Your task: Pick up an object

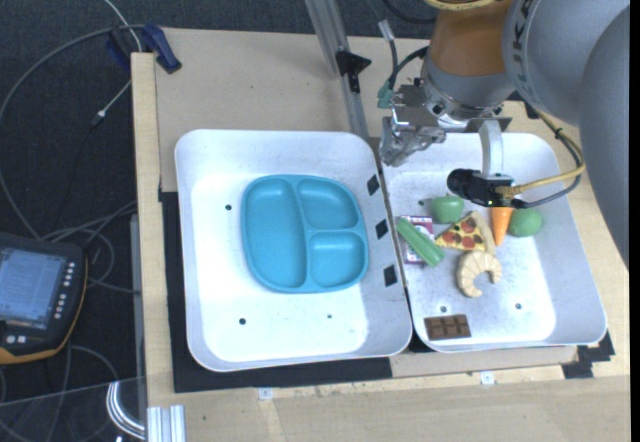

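My gripper [400, 145] hangs over the far left corner of the right bin [560, 315], with nothing visible between its fingers. Toy food lies in that bin nearer the front: a green pea pod [420, 242], a pizza slice [461, 232], a croissant [477, 271], an orange carrot [501, 224], a green rounded piece [445, 209] and another green piece [526, 222]. A brown chocolate bar [447, 327] rests near the bin's front edge. All of these lie apart from the gripper, below and to its right in the view.
The left bin [205, 330] bears a blue divided plate [304, 232]. A metal pole [325, 20] rises behind the bins. Cables and a handheld pendant [35, 295] lie off the bench at the left.
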`<action>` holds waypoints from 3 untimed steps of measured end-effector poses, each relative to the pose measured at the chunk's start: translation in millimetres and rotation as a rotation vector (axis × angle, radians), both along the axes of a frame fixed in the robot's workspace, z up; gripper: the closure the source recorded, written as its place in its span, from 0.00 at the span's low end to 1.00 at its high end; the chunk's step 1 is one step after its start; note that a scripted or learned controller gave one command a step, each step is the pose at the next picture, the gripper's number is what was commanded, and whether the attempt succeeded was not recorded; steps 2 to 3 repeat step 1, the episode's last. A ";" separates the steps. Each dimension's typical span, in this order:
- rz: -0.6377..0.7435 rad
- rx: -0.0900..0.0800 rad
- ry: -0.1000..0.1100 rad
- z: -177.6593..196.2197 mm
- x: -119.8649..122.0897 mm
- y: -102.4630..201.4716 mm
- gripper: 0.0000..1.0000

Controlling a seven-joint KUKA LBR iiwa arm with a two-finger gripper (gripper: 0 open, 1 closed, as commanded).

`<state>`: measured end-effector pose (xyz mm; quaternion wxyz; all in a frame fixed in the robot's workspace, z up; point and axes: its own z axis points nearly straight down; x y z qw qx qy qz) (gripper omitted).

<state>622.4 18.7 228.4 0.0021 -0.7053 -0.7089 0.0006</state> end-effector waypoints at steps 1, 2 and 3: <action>0.002 0.001 -0.005 8.4 -3.8 62.9 1.00; 0.002 0.001 -0.005 8.4 -3.8 62.9 1.00; 0.002 0.001 -0.005 8.4 -3.8 62.9 1.00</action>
